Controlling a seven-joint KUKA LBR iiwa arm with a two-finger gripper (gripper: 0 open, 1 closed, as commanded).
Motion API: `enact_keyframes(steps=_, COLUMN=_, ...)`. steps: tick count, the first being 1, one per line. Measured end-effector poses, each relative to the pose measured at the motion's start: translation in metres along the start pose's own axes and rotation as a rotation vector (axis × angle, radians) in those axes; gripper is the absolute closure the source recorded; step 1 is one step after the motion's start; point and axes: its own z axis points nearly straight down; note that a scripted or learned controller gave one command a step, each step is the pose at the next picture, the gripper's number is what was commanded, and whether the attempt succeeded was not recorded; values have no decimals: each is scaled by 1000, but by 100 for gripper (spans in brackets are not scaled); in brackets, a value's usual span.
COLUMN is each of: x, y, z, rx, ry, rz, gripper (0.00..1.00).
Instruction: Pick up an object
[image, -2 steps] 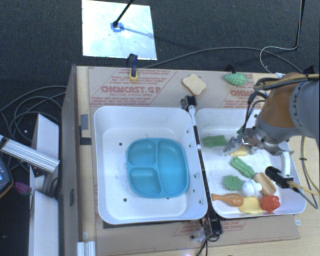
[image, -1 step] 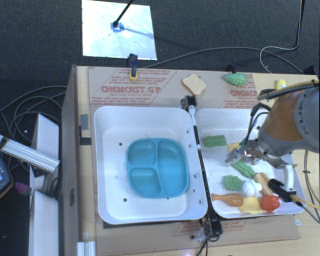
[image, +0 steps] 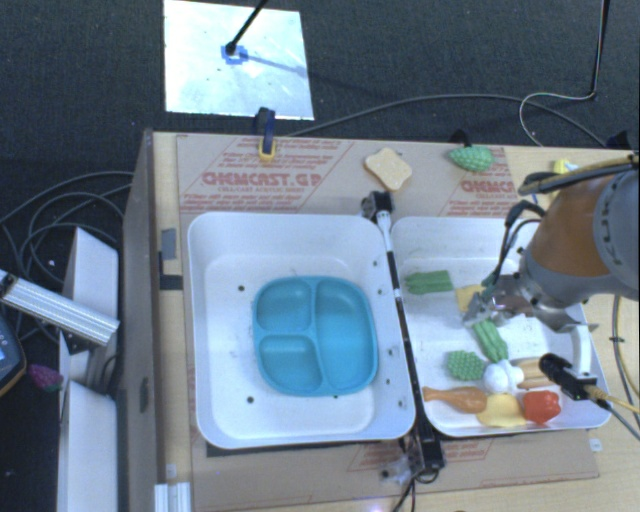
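Observation:
My gripper (image: 483, 308) is low over the middle of the right bin (image: 440, 232). It hangs just above a green ridged pickle (image: 491, 340) and beside a yellow wedge (image: 467, 296). A green block (image: 428, 282) lies to its left. Along the bin's front lie a bumpy green piece (image: 463, 364), a white egg-like piece (image: 497, 377), a tan drumstick (image: 459, 398), a yellow piece (image: 506, 411) and a red tomato (image: 541, 405). Nothing is visibly lifted.
The left bin (image: 215, 260) holds a blue divided plate (image: 315, 335). On the cardboard behind the bins lie a bread slice (image: 388, 168), a green toy (image: 472, 157) and a small yellow piece (image: 563, 166). The arm covers the right bin's far right side.

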Motion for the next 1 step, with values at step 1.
enact_keyframes(steps=1, x=93, y=50, z=-90, rx=-1, ry=2, rz=-3, gripper=100)
